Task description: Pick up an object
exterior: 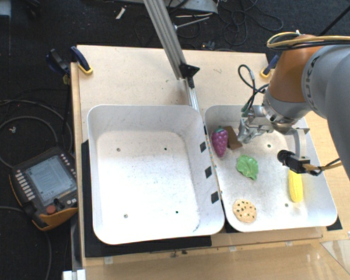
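Gripper (249,130) hangs low over right bin (315,212), finger state unclear, with purple grapes (220,142) just beside it toward the divider, brown block (233,144) between.

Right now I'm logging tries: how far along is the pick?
Nothing is lifted yet. The pincer is down in the right bin, beside the purple grapes and a brown piece. Lettuce, cookie and corn lie untouched. Grasping and lifting remain.
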Available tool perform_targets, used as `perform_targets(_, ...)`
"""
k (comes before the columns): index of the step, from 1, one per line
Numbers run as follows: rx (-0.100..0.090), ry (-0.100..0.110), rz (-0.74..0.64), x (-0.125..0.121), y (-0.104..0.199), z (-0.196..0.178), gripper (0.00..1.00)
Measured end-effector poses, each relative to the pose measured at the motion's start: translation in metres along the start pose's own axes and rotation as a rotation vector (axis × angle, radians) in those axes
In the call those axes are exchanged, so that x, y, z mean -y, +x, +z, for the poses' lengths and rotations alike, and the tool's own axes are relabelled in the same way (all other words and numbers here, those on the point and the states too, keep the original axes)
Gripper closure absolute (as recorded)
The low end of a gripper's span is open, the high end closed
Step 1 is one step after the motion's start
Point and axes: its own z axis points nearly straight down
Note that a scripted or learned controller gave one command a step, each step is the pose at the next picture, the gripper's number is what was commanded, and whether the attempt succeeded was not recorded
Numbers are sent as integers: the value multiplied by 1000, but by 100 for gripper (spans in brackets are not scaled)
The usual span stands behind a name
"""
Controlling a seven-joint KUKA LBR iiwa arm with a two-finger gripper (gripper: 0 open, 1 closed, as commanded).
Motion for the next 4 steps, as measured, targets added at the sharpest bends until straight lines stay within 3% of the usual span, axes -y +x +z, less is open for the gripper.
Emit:
perform_targets(2,-5,-2,-6,-3,1,-107,100)
perform_targets(3,-6,2,-6,-4,1,-133,100)
perform_targets(4,-9,8,-11,17,61,-129,100)
